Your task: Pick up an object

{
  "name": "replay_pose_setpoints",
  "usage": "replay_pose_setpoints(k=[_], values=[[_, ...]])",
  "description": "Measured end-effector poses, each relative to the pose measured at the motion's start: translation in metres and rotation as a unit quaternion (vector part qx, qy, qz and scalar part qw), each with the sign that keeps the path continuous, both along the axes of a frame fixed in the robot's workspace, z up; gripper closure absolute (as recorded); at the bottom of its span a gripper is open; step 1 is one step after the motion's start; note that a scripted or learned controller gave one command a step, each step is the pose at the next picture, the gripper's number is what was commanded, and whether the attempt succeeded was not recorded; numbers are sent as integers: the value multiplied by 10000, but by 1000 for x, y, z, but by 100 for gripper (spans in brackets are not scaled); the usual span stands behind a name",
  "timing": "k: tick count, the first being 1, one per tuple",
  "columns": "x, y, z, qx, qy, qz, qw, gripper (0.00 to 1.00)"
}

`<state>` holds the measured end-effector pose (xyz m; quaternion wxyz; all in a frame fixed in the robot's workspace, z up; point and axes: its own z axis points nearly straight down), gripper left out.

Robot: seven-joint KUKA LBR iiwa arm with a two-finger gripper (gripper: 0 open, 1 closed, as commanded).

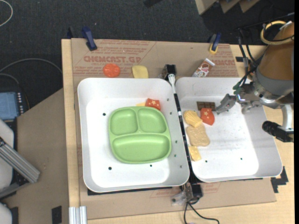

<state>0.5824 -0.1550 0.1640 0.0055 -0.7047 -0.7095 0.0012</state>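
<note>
The right bin (261,157) holds several food pieces along its left side: a yellow chunk (192,118), a red piece (208,117), a brown block (205,106), a tan slice (198,136) and a small yellow bit (195,153). My gripper (235,103) hangs over the upper middle of this bin, just right of the brown block and the red piece, and nothing shows in its grasp. The left bin (91,125) carries a green divided plate (139,134), with a red piece (153,103) at the plate's top edge.
On the cardboard behind the bins lie an orange disc (111,70), a yellow piece (139,72), a black object (169,71) and a small packet (203,69). Blue clamps (88,38) (214,42) hold the board's back edge. The arm's grey body (275,73) fills the right side.
</note>
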Motion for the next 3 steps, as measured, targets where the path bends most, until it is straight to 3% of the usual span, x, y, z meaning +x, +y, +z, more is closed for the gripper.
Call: replay_pose_setpoints(k=[1,2,3], values=[[51,59,-84,-17,-37,2,10000,0],[51,55,-68,-38,-68,-24,10000,100],[51,55,-69,-38,-61,-23,10000,0]])
